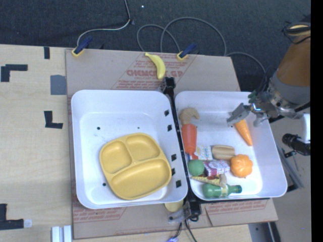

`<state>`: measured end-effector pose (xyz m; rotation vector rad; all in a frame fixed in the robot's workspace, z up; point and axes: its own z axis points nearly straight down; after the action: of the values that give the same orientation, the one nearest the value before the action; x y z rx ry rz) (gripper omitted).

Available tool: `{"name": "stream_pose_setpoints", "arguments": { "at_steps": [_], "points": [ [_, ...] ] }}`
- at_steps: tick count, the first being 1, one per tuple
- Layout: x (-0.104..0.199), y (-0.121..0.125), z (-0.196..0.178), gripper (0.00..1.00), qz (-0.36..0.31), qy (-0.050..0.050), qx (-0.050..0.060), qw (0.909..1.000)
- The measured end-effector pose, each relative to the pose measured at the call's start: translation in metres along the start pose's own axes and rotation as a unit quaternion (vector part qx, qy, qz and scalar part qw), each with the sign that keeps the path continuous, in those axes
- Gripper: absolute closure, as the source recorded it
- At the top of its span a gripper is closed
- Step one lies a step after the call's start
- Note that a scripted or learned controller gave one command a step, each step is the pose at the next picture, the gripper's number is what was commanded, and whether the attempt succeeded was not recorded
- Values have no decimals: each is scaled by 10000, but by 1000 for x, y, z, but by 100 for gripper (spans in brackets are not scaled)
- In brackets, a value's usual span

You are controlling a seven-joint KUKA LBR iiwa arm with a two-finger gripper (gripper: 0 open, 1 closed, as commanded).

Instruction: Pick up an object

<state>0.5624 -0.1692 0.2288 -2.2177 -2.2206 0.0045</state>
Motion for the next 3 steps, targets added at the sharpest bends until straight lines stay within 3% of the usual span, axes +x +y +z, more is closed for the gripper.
{"name": "stream_pose_setpoints", "arguments": {
  "at_steps": [1, 2, 3],
  "points": [
    [-52, -51, 133, 0, -1, -12, -34, 10000],
    [-55, 31, 141, 0, -20, -5, -57, 10000],
    [-18, 81, 141, 0, -25, -14, -56, 10000]
  ]
}}
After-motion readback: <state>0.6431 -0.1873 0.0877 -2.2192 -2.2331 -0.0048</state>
